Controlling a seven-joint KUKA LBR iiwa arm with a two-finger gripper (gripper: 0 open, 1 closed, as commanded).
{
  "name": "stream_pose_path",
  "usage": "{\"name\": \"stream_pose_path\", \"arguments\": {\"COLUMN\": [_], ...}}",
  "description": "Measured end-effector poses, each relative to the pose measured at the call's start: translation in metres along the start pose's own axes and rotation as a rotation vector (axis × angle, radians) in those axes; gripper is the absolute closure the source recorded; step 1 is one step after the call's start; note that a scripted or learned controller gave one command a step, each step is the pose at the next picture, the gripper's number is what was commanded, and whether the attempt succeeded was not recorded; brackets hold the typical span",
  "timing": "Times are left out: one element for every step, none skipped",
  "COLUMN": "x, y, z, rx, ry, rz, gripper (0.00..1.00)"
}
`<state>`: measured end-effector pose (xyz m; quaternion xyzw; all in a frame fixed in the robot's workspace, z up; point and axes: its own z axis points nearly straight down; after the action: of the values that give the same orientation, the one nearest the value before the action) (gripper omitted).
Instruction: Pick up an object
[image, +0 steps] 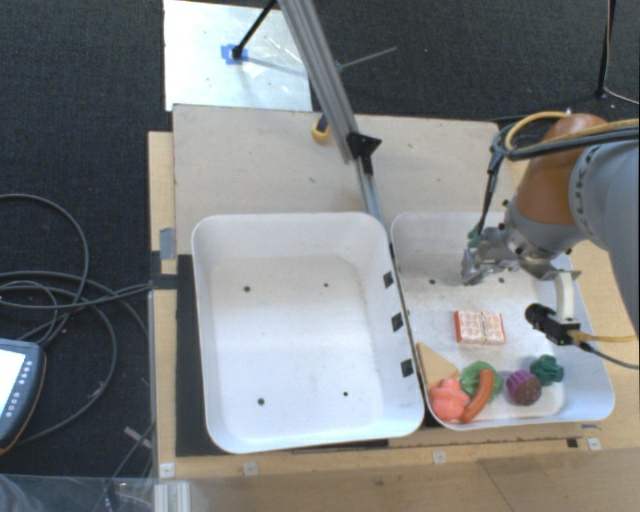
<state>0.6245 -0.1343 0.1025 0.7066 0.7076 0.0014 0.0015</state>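
My gripper (478, 268) hangs over the upper part of the right bin (440, 240), with no object seen between its fingers. Below it on the bin floor lies a pink-and-white wafer block (479, 326). Along the bin's front edge sit a tan wedge (434, 360), a pink-orange toy (449, 399), an orange carrot-like piece (479, 393) on a green leafy toy (478, 375), a purple round toy (523, 387) and a dark green toy (547, 369). The grey arm with its orange band (550, 185) comes in from the right.
The left bin (215, 300) lies beside the right one, sharing a rim with black markers (397, 322). A grey pole (335, 90) slants across the bench from the top. Cables and a tablet (15, 385) lie on the floor at left.
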Motion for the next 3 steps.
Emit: {"name": "stream_pose_path", "arguments": {"x": [-0.003, -0.007, 0.003], "y": [0.0, 0.005, 0.005], "z": [-0.044, -0.089, -0.141], "rx": [-0.002, -0.003, -0.003], "ry": [-0.001, -0.001, -0.001], "rz": [0.001, -0.001, -0.005], "gripper": [1.0, 1.0, 1.0]}}
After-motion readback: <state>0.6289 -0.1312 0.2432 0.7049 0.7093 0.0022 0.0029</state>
